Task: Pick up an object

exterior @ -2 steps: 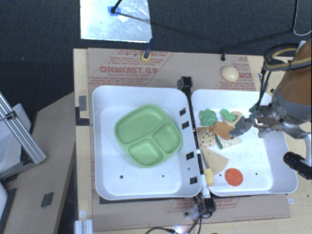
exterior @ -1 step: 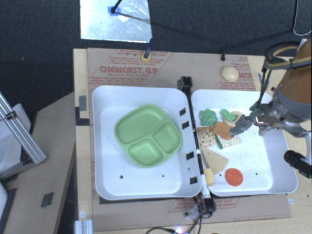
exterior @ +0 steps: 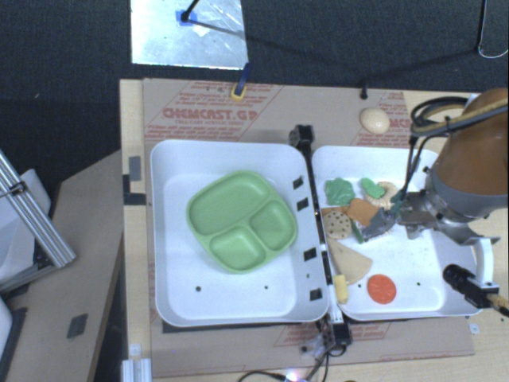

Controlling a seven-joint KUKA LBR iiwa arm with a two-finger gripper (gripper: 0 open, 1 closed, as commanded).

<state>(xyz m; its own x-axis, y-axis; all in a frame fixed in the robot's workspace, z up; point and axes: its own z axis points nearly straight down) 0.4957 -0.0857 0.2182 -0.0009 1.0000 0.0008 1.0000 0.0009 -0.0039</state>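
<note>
Gripper (exterior: 380,223): lowered into the right bin (exterior: 413,289), beside the brown food piece (exterior: 363,211); the state of the fingers cannot be told.
Objects: green pieces (exterior: 340,189), cookie (exterior: 336,224), red disc (exterior: 382,289) are seen in the right bin.
Left bin (exterior: 171,213): a green tray (exterior: 241,221) is held.

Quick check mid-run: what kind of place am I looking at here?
Most likely a robotics lab bench, not a kitchen: two white bins on cardboard sheeting, toy food pieces and a green divided plate in them, the arm's claw over the pieces.
</note>
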